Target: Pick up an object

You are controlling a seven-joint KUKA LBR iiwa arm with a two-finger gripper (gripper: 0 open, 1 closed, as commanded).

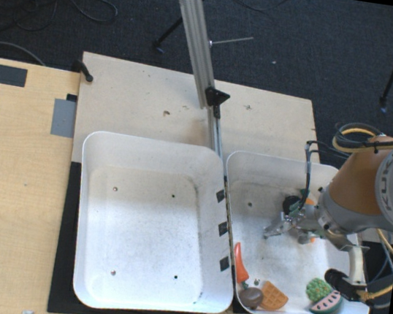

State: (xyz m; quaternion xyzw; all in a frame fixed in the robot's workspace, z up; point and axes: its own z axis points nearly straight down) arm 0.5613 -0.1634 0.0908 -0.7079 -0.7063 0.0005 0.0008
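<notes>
The grey arm with its orange band [359, 178] reaches in from the right over the right white bin [268, 173], its 2-finger gripper [283, 224] lowered near the bin floor; whether it is spread or pressed together cannot be told. 4 objects lie along the bin's near edge, apart from the gripper: a red-orange elongated piece [239, 261], a brown rounded lump [253, 297], an orange waffle-patterned piece [274, 297] and a green-and-pink watermelon-slice toy [324, 297].

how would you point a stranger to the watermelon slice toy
Start at the right-hand bin of the two white ones and go to its near right corner. The watermelon slice lies there beside a bumpy green toy; its pink face and green rind set it apart.
</notes>
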